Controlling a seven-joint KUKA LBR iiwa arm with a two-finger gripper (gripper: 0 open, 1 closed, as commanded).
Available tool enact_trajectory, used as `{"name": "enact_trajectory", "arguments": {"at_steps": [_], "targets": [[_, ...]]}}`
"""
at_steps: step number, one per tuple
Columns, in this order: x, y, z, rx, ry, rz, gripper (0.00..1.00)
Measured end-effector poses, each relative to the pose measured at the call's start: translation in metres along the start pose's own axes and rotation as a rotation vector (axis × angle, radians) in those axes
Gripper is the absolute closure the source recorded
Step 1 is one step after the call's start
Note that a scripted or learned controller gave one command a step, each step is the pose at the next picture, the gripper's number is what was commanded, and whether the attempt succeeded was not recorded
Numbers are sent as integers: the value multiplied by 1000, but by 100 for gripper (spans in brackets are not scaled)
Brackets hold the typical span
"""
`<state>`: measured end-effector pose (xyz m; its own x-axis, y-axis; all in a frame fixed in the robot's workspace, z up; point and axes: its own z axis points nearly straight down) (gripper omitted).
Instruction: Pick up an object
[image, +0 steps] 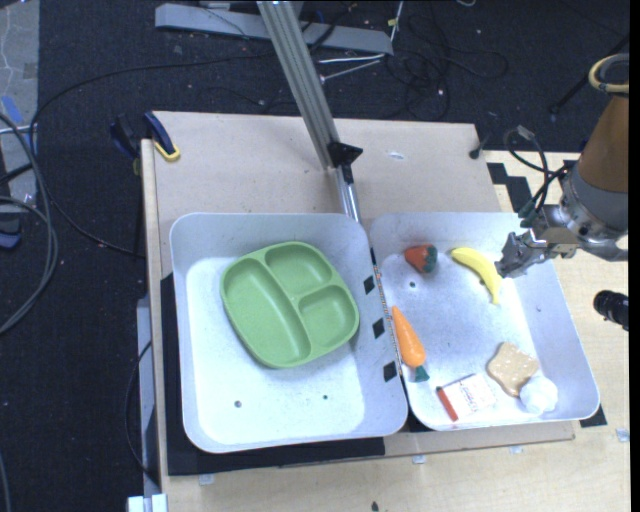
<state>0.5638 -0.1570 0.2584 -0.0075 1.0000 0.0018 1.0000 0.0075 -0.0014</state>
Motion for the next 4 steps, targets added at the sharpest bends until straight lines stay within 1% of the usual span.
{"name": "enact_trajectory", "arguments": {"at_steps": [2,3,4], "targets": [[123,-23,16,1,0,-1,100],[186,-29,15,0,0,-1,100],[245,-41,18,0,0,-1,100]]}}
